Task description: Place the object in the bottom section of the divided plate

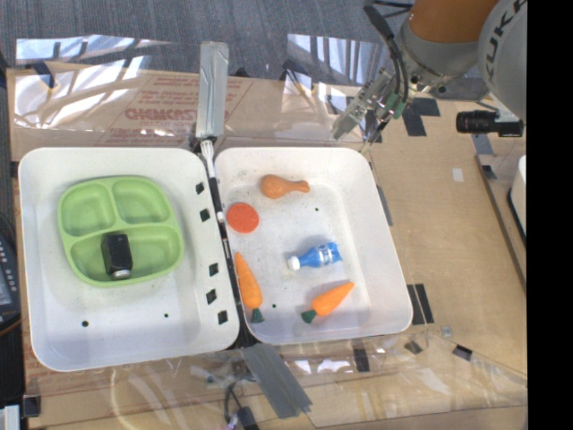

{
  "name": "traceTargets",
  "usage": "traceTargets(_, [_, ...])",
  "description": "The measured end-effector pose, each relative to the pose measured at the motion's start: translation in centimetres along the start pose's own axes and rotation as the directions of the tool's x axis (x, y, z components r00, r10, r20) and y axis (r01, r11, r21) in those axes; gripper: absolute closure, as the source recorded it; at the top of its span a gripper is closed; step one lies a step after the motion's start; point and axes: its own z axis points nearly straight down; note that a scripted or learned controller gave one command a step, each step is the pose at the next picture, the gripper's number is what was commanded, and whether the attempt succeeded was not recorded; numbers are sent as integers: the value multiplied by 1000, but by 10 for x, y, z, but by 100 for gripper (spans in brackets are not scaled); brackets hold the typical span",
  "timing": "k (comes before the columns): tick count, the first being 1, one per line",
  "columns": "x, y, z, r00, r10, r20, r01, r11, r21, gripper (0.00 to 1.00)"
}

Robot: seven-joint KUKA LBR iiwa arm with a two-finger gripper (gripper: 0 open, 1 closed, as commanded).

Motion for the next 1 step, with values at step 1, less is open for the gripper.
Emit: traceTargets(1, [45, 27, 35, 924, -383, 0, 383, 924, 0, 100])
